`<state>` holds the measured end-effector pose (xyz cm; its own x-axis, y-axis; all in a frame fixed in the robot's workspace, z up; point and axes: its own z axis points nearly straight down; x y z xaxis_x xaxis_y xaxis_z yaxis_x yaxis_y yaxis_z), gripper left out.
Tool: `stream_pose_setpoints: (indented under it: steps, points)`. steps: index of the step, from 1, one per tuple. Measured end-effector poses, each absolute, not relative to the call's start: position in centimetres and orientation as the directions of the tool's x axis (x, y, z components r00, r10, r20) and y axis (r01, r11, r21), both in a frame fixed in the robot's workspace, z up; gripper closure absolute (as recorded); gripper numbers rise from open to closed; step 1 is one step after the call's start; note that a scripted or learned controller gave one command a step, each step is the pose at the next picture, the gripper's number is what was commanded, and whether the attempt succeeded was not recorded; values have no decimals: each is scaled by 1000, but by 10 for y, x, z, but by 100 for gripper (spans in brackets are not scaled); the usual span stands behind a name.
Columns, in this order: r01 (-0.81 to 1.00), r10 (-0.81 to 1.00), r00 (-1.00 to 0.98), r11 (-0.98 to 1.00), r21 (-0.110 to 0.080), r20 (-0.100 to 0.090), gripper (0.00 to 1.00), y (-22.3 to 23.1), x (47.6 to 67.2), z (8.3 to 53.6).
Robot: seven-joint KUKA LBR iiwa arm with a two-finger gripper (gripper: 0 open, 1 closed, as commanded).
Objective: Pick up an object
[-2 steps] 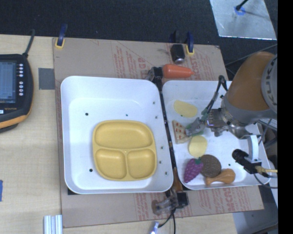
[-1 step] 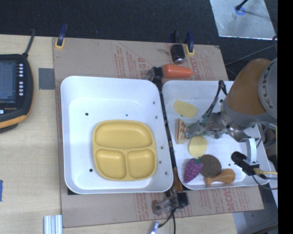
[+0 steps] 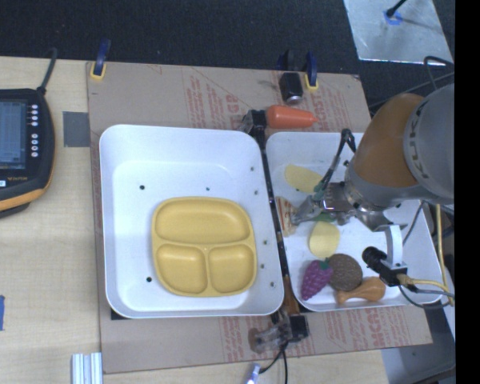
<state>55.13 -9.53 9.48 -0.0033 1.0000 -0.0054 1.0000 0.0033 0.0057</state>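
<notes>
yellow divided tray [image 3: 204, 245] is sitting in the left bin [image 3: 120, 158]. moving right, the gripper [image 3: 314, 206] is hovering in the right bin [image 3: 428, 246], fingers spread over a pale yellow piece [image 3: 324, 238], pinching nothing; purple grapes [image 3: 315, 276] are lying just below.

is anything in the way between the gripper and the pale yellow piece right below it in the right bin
Nothing visible does. The gripper sits just above the pale yellow piece in the right bin, with bare bin floor between them. The purple grapes and brown round item lie on its far side, lower in the view.
</notes>
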Motion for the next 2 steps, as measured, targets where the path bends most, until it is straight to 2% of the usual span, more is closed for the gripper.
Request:
stream_pose_setpoints:
  steps: [1,2]
  points:
    - [1000,1000,-3,3,9,-6,0,-96,523,95]
    - [1000,1000,-8,8,4,-5,100,-95,522,104]
